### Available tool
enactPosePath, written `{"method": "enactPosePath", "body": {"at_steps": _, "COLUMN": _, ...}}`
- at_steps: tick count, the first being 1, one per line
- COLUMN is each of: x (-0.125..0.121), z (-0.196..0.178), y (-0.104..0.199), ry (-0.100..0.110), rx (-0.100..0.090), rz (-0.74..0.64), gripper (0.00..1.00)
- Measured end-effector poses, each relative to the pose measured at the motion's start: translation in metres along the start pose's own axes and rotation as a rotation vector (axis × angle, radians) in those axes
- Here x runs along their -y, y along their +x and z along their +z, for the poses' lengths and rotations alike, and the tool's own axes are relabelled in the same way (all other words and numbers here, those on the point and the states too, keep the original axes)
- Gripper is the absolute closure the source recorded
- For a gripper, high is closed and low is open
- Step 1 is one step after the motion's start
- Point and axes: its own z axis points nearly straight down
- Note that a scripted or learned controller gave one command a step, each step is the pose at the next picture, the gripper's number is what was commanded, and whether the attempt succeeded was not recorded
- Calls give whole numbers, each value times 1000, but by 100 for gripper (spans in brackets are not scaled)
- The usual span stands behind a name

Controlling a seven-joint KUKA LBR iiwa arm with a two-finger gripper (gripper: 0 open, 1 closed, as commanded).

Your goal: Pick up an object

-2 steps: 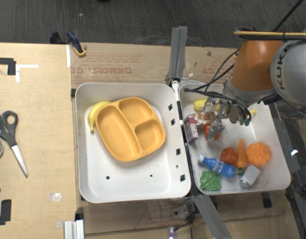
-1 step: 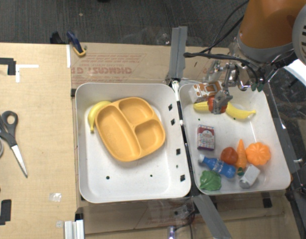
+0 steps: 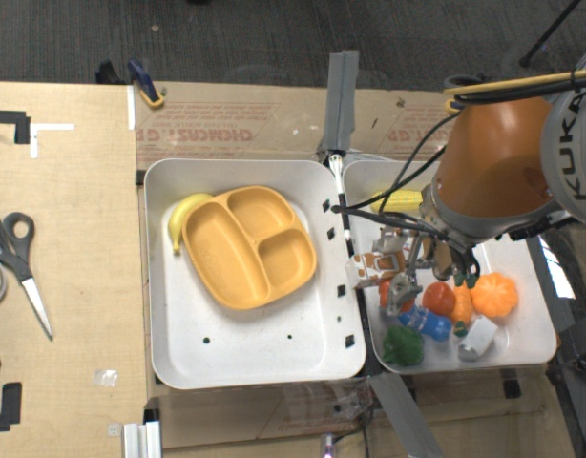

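The grey arm [image 3: 522, 151], with its orange band filling much of the upper right, is reaching down into the right bin [image 3: 536, 351], and the tool [image 3: 408, 284] is hanging low among the clutter there. Whether the tool is clenched or released cannot be told; cables and metal parts are crowding the view around it, and nothing is visibly sitting in its grip.

The things to be picked are lying close around the tool. Just to its right, a red-orange round object [image 3: 440, 298] is resting beside an orange pumpkin-like fruit [image 3: 495, 295]. Just below the tool, a blue piece [image 3: 429, 324] is lying touching a green broccoli-like object [image 3: 402, 346], and a white object [image 3: 478, 338] is sitting farther right of these. A yellow item [image 3: 400, 201] is showing above the tool, near the bin's back wall.

Well to the left of the tool, the left bin [image 3: 245, 351] is holding a yellow divided plate [image 3: 247, 244] with a banana [image 3: 183, 218] tucked against its far-left rim. Much farther left, scissors [image 3: 24, 265] are lying on the bench [image 3: 64, 351].
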Motion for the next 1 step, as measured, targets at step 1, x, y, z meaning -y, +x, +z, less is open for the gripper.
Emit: {"method": "enactPosePath", "body": {"at_steps": 1, "x": 58, "z": -8, "y": -60, "ry": 1, "rx": 4, "rz": -20, "gripper": 100}}
